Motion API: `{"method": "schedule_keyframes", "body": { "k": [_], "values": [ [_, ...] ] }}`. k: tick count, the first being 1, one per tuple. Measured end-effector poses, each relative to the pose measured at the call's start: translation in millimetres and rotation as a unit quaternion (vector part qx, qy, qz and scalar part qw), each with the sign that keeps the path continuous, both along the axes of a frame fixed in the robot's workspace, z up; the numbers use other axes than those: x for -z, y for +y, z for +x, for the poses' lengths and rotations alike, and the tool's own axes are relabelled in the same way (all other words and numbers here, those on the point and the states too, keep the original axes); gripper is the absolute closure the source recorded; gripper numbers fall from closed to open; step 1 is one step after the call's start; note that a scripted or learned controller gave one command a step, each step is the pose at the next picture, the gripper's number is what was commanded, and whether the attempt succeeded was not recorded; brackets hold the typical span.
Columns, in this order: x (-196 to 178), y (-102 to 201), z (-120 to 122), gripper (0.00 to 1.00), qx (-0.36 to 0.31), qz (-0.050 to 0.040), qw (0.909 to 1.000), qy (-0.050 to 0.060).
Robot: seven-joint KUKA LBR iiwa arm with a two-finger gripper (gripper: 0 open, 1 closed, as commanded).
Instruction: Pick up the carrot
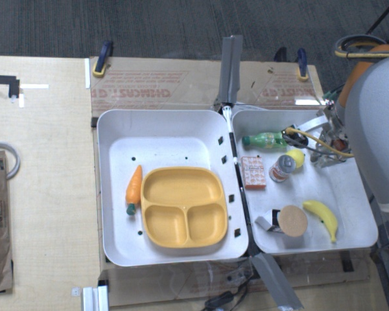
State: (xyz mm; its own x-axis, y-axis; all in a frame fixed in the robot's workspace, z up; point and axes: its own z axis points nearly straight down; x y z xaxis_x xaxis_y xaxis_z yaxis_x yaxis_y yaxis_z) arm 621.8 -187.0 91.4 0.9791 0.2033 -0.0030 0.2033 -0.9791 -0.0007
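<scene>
Lying beside the yellow tray (181, 190), left bin (157, 141) — carrot (135, 185); gripper (321, 144) over right bin (350, 201), grip state unreadable.

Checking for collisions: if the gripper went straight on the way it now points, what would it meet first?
Probably the green plastic bottle lying on its side in the right white bin, just left of the gripper. Height is unclear, so it might pass above.

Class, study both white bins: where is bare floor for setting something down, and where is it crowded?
Left white bin: a broad bare strip between its far wall and the yellow three-part plastic tray; the orange carrot fills the narrow left gap. Right white bin: bare patch beyond the yellow banana; crowded around the green bottle and gripper.
</scene>
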Motion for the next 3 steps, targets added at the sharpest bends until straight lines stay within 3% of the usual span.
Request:
{"method": "schedule_keyframes", "body": {
  "k": [1, 2, 3],
  "values": [
    [-1.5, -31.7, 9.0, 1.0, -0.001, 0.0019, 1.0, -0.001],
    [-1.7, -31.6, -11.1, 1.0, -0.001, 0.0015, 1.0, -0.002],
    [-10.9, -31.0, -10.9, 1.0, -0.003, 0.0015, 1.0, 0.0]
  ]
}}
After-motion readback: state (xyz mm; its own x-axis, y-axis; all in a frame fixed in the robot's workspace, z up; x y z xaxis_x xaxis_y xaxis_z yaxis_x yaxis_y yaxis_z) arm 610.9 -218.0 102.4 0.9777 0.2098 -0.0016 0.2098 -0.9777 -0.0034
